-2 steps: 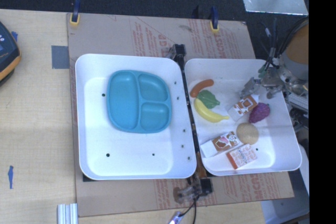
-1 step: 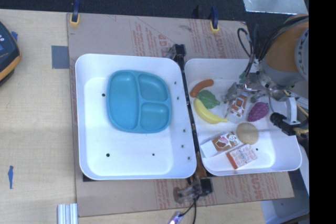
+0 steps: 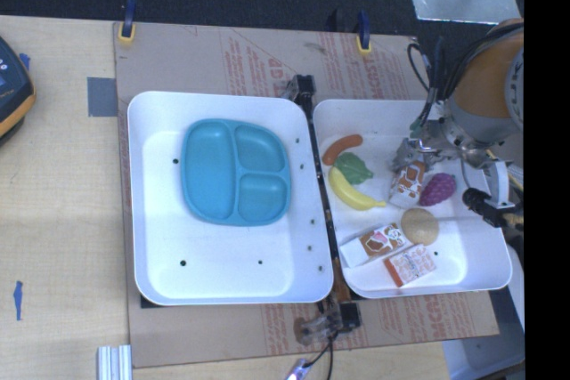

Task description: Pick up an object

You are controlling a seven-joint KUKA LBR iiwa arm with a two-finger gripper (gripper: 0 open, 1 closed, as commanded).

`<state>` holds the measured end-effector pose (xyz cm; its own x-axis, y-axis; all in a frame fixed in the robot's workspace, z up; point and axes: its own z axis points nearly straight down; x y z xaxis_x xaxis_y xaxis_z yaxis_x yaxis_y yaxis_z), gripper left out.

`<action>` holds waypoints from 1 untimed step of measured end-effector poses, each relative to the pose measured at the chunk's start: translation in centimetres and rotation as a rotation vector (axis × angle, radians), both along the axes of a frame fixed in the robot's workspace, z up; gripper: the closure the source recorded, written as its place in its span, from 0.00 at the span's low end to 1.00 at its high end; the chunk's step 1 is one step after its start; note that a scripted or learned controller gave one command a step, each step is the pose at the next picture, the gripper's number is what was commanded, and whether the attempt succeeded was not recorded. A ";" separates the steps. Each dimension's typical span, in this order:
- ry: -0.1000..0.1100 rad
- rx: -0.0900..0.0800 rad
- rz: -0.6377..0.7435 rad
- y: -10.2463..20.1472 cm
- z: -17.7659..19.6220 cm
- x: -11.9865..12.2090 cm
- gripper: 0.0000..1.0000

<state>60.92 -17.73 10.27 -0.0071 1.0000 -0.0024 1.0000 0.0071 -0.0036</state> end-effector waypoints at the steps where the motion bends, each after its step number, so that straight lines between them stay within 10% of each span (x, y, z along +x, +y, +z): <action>1: -0.002 0.003 -0.003 4.7 5.0 3.1 1.00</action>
